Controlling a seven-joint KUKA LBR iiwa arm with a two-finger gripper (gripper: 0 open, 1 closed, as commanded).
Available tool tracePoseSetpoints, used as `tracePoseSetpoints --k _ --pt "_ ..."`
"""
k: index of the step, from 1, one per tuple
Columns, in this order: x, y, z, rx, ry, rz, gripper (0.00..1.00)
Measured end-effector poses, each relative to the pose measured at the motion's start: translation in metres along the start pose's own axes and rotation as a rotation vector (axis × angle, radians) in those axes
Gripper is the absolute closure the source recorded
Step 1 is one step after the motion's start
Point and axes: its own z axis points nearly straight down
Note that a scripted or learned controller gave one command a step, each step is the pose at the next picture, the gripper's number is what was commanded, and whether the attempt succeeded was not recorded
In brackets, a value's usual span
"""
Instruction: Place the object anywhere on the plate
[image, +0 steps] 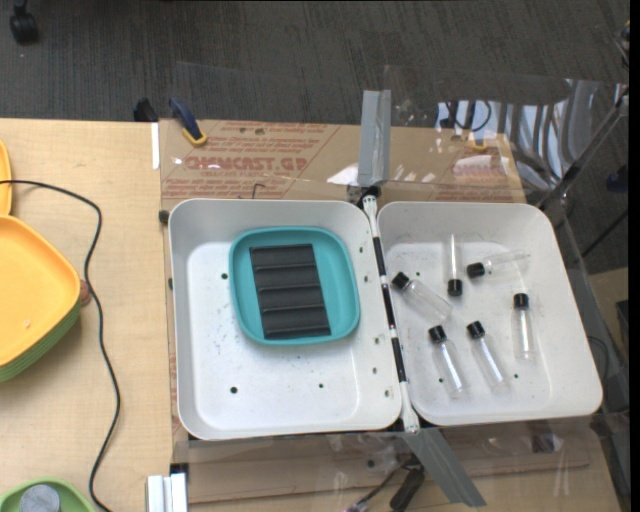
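Note:
A teal square plate (340, 296) lies in the left white bin (200, 330), and a dark ribbed rectangular block (289, 290) rests on its middle. In the right white bin (560, 300) lie several clear plastic tubes with black caps, among them one near the bin's left wall (418, 293), one upright-looking one near the middle (453, 268), one at the right (523, 325) and two toward the front (446, 360) (485, 352).
Stacked yellow and green dishes (30, 300) sit at the left edge of the wooden bench, with a black cable (100, 300) trailing beside them. A cardboard sheet (260, 160) and a grey upright post (375, 140) stand behind the bins.

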Motion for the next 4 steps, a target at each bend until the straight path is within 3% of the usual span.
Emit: tracePoseSetpoints --k 4 --pt "-0.0026 0.0001 0.0003 0.002 -0.001 0.005 0.00"
